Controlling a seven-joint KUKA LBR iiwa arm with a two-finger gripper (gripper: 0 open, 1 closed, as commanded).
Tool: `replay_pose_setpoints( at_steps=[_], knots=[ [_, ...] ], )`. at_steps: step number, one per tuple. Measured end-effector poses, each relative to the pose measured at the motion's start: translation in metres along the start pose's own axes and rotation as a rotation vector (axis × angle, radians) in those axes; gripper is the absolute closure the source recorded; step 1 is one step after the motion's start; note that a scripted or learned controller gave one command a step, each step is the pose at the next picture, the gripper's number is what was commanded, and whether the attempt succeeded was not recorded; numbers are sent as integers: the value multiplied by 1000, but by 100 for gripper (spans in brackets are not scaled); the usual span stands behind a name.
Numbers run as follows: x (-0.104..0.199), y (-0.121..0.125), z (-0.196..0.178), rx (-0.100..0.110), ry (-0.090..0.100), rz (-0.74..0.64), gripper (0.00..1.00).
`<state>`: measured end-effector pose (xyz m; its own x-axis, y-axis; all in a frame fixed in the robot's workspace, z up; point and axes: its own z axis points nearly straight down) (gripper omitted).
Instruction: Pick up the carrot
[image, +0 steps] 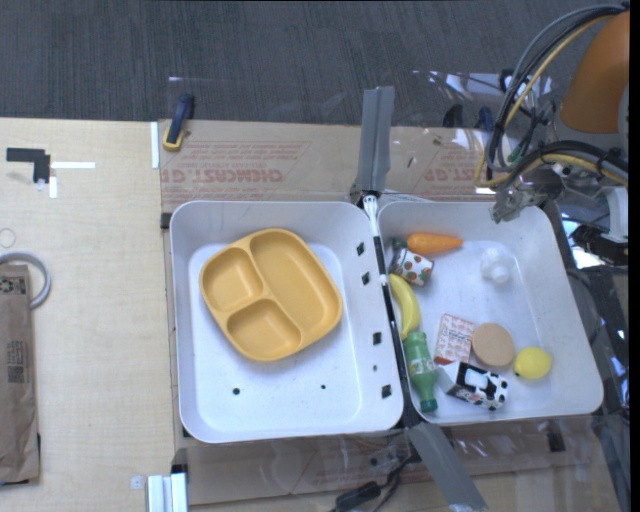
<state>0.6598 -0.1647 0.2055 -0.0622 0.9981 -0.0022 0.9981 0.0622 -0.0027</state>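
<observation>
Carrot (434, 243) lies in the right bin (560, 395), at that bin's far-left corner, long axis roughly across the view, thick end toward the centre divider. Gripper (508, 205) hangs over the bin's far rim, well to the right of the carrot & a bit beyond it, not touching it; can't tell if it's open or closed (too small and dark, cables in the way). Nothing visible between it and the carrot except bare bin floor.

Rel. to the carrot: small patterned can (412, 267) just in front, near touching; banana (405, 303) in front of that, along the divider; green bottle (420, 371) further toward the near rim. White fluffy lump (494, 265) to the carrot's right, roughly below the gripper. Red-white card (455, 337), tan round disc (493, 345), lemon (533, 363), and black-white cow toy (480, 386) sit toward the bin's near-right part.

Left bin (200, 400) holds a yellow divided plate (270, 293), well left of the carrot.
</observation>
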Motion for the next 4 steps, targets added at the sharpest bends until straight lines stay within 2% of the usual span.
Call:
replay_pose_setpoints(
  at_steps=[1, 3, 4],
  knots=[
    [-43, -2, -96, 0, 0, -63, 100],
    [2, 0, -100, 3, 1, -5, 100],
    [2, 1, -104, 8, -1, -9, 100]
  ],
)
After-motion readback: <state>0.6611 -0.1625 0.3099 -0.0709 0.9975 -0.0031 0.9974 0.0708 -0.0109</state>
